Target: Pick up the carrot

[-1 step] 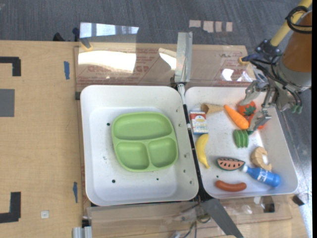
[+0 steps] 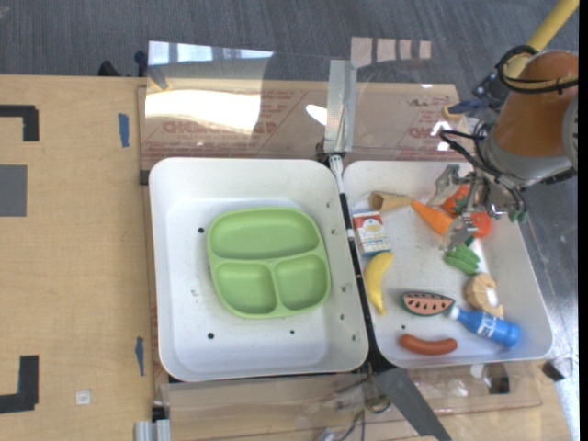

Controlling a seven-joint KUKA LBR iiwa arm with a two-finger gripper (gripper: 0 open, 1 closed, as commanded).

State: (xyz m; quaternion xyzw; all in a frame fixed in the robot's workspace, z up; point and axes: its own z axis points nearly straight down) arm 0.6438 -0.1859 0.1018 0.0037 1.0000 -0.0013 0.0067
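Over the right bin [image 2: 537, 310], the gripper [image 2: 464, 211] hangs low by the carrot [image 2: 429, 215]. The carrot lies flat near the bin's top, beside a cone [image 2: 390, 201], with its fat end under the metal parts. I cannot tell if the jaws are apart or together. I think the grab is just starting. Next, the jaws must go around the carrot, squeeze and lift.
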